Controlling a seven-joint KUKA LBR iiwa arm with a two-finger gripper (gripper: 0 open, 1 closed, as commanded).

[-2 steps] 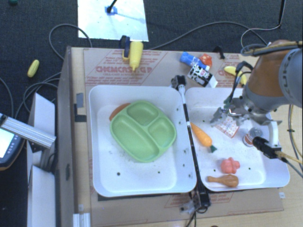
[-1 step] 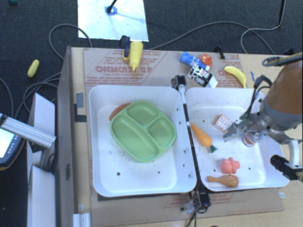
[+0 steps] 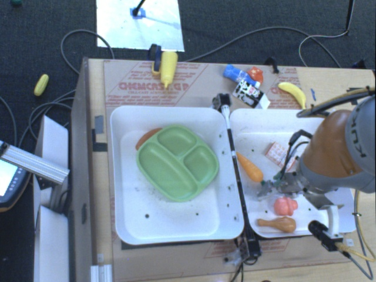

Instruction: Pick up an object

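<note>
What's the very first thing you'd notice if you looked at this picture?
The big green tray grabs the eye first; it sits tilted in the left bin, covering part of something orange. Next comes the arm, reaching in from the right over the right bin, where a carrot, a pink toy and a tan drumstick lie. Behind the bins, a banana and a yellow bottle rest on the cardboard.

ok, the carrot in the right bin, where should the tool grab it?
Take the carrot across its thicker middle, coming straight down from above. It lies flat and diagonal near the bin's left wall, tapering at the ends, so the jaws should close across its long axis.
</note>
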